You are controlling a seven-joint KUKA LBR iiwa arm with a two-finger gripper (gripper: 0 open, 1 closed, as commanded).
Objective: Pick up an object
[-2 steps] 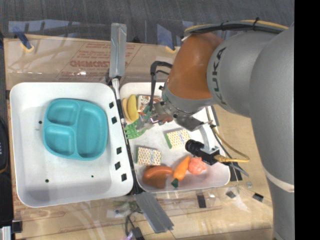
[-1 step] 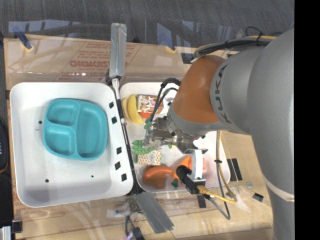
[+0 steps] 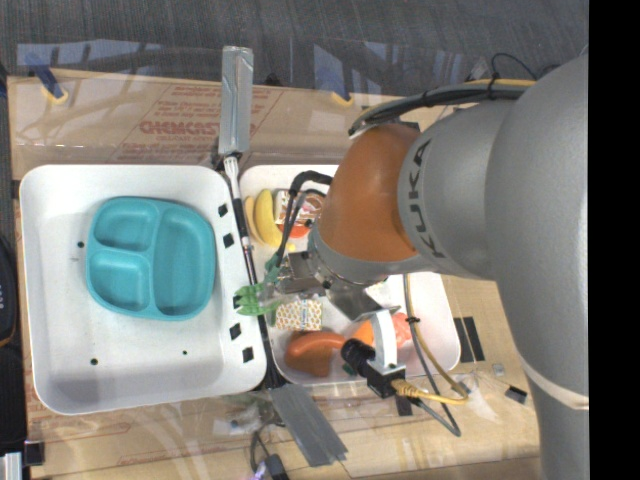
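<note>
At the near end of the right bin [image 3: 440, 353] a reddish-brown sausage-shaped toy [image 3: 312, 352] is seen, with a patterned block [image 3: 299, 315] just beyond it and an orange-and-white item [image 3: 388, 336] to its right. The gripper [image 3: 290, 273] is lowered over the bin's left wall, beside a green piece [image 3: 257, 301]; whether it is released or clenched cannot be told. A banana [image 3: 264, 217] lies farther off. A collision with the dividing wall is judged likely, since little room is left there. The left bin [image 3: 40, 268], holding a teal tray [image 3: 152, 257], offers open room.
</note>
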